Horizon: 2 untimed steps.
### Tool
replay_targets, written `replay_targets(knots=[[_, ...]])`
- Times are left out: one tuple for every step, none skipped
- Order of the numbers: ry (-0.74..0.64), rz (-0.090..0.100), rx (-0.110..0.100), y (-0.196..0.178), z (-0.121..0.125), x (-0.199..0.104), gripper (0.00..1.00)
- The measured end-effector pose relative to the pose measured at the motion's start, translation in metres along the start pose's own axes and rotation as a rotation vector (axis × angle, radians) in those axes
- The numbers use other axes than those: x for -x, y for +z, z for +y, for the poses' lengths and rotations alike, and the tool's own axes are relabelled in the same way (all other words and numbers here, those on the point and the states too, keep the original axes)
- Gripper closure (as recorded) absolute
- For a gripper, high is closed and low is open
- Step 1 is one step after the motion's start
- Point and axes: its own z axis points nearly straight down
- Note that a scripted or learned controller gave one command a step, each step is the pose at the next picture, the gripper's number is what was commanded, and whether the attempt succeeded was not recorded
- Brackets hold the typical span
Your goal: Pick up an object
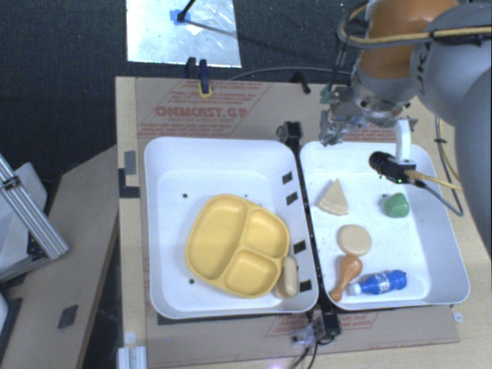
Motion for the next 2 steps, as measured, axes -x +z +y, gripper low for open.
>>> replay_targets(knots=[[0.0,0.001,-0.002,0.013,-0.005,-0.047,1.0],[-0.001,0.001,0.0,0.005,-0.013,-0.106,1.0]])
